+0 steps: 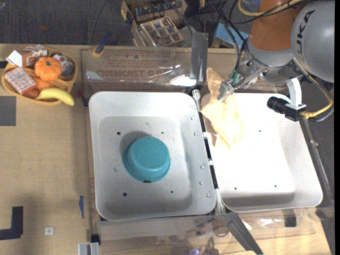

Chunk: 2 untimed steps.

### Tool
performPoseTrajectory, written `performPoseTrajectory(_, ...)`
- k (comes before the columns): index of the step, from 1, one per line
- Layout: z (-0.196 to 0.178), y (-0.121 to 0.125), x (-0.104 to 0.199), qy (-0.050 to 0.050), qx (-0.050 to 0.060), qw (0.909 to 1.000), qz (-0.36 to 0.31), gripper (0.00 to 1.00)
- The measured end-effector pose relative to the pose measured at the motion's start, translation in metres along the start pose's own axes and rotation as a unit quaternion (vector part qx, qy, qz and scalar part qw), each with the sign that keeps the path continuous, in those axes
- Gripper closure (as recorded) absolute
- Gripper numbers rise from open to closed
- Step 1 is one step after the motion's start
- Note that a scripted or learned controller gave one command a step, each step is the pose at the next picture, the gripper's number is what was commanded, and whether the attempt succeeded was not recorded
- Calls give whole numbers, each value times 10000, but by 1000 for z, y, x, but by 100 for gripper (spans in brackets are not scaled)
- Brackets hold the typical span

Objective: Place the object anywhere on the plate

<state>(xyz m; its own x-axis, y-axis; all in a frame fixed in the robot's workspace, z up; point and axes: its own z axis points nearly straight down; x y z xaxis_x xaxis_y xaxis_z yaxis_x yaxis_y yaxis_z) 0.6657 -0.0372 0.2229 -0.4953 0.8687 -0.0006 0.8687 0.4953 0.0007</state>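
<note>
A teal round plate [147, 158] lies in the middle of the left white bin [106, 116]. A pale yellow, floppy cloth-like object [226, 120] hangs over the upper left corner of the right bin [276, 163], right beside the divider between the bins. My gripper [229, 87] comes down from the upper right, and its fingers are shut on the top of this yellow object. The object's lower end drapes toward the bin floor. The plate is well to the lower left of the gripper.
A basket [10, 84] of toy food with an orange pumpkin [48, 68] and a banana [56, 95] stands on the bench at the far left. A clear plastic panel [138, 68] runs behind the bins. Cables and a black fitting [281, 106] hang by the wrist.
</note>
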Motion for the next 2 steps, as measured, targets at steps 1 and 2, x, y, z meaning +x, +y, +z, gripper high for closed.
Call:
performPoseTrajectory(1, 1, 2, -1, 0, 0, 10000, 0, 100)
performPoseTrajectory(2, -7, 15, 46, 10, 8, 9804, -1972, 100)
